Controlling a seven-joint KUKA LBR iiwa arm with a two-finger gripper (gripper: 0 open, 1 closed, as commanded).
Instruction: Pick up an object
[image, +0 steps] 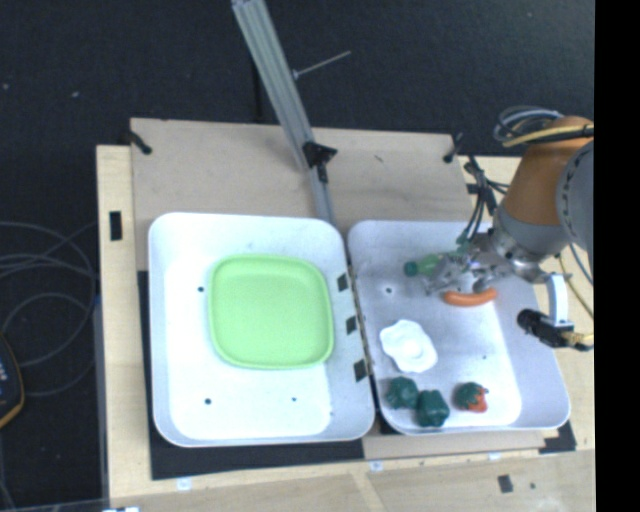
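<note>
Starting at the near edge of the right bin (540, 400), three small things lay in a loose row: a dark green lump (402, 392), a second green lump (432, 408) just beside it, and a red and green piece (472, 397) a little apart to the right. Behind them, toward the bin's middle, sat a white piece (409, 345) on bare floor. The left bin (180, 330) held a light green plate (271, 311) lying flat, well apart from the arm.

Farther back in the right bin, the gripper (462, 272) hung low over the floor, with an orange curved piece (469, 296) just at its near side and a small green piece (420, 266) just to its left. Whether the fingers stood apart or together could not be told from this slanted view, and nothing could be seen between them.

By my judgement the step in hand was the reach and descent onto a target, most likely the orange piece, with no lift begun. The next move would call for the fingers to straddle that piece squarely before closing, then a straight lift; being thin and curved, it might slip aside.
</note>
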